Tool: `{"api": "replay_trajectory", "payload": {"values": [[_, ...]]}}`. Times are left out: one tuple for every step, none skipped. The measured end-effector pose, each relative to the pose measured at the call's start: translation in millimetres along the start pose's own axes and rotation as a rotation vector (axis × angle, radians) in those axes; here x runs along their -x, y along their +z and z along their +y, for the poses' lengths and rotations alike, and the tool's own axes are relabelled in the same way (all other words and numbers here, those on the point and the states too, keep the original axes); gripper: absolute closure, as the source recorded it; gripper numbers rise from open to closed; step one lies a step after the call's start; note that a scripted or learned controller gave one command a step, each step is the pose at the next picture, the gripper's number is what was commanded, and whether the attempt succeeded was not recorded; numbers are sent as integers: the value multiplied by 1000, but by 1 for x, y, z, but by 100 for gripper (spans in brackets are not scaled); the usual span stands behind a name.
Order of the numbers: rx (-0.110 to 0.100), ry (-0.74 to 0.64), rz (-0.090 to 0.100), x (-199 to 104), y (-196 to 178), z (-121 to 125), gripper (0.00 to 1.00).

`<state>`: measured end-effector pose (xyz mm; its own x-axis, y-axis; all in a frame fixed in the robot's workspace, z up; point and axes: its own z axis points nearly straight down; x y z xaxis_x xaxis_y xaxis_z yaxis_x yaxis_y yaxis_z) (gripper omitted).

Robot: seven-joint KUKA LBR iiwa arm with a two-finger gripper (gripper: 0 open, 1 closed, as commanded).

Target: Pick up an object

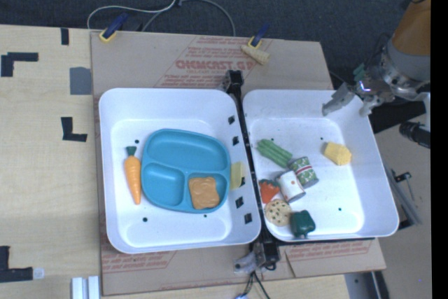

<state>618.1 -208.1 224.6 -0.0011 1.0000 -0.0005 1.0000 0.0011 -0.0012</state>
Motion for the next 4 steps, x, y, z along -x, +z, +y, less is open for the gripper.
{"api": "replay_trajectory", "payload": {"values": [[15, -3, -1, -4, 121, -30, 0], [6, -9, 0, -87, 139, 34, 0], [6, 0, -3, -112, 138, -24, 0], [1, -5, -2, -108, 139, 53, 0]]}}
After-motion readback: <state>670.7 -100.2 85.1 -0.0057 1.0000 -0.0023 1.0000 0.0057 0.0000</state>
